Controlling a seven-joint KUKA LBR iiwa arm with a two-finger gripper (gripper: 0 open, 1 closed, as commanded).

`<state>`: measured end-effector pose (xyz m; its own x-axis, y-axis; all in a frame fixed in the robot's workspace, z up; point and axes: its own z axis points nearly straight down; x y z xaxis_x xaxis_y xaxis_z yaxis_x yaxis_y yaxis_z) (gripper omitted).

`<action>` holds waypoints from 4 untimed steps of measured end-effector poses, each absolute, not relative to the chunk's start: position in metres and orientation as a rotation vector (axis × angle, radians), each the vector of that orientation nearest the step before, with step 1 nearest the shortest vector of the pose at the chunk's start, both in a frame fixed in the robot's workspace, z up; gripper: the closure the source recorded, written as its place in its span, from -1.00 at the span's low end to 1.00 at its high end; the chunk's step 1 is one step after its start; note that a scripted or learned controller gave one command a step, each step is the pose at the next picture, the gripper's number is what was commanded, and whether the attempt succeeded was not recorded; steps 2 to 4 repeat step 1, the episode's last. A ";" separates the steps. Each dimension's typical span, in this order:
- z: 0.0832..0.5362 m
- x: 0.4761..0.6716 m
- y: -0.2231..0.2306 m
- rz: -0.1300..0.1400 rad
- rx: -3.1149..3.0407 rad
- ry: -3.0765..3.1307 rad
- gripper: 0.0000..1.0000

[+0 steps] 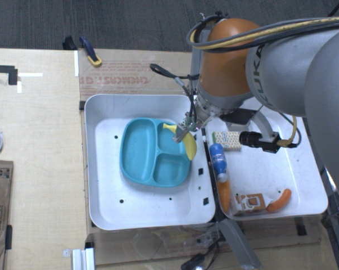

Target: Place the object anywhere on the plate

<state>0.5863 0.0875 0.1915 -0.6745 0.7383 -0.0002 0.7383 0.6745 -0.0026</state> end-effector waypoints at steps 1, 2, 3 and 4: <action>0.192 0.586 0.087 0.004 -1.267 -2.874 -1.00; 0.192 0.586 0.087 0.004 -1.267 -2.874 -1.00; 0.192 0.586 0.087 0.004 -1.267 -2.874 -1.00; 0.192 0.586 0.087 0.004 -1.267 -2.874 -1.00</action>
